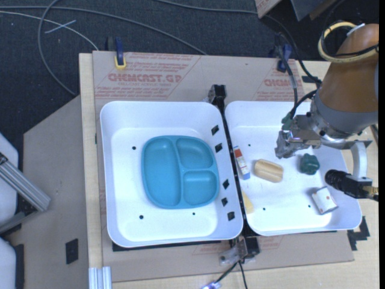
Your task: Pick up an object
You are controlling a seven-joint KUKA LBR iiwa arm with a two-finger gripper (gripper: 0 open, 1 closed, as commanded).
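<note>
Arm: grey with an orange band, reaches in from the right and hangs over the right bin (337,221)
Jaws: the gripper (287,144) sits above the upper middle of the right bin; whether the jaws are released or clenched, I cannot tell, and nothing shows between them
Tan block (268,171): lies on the right bin's floor, just below and left of the gripper, apart from it
Dark green lump (309,164): rests on the bin floor to the right of the tan block, near the gripper's lower right
Small white and grey box (324,200): lies tilted near the right bin's lower right corner, well apart from the tan block
Red and white stick (241,162): lies along the left wall of the right bin, beside the divider
Yellow piece (248,205): lies lower along the same wall; too small to tell what it is
Left bin (120,131): holds a blue divided plate (180,171) with three compartments, lying flat near its middle
Tabletop (90,179): a board with red lettering carries both bins side by side
</note>
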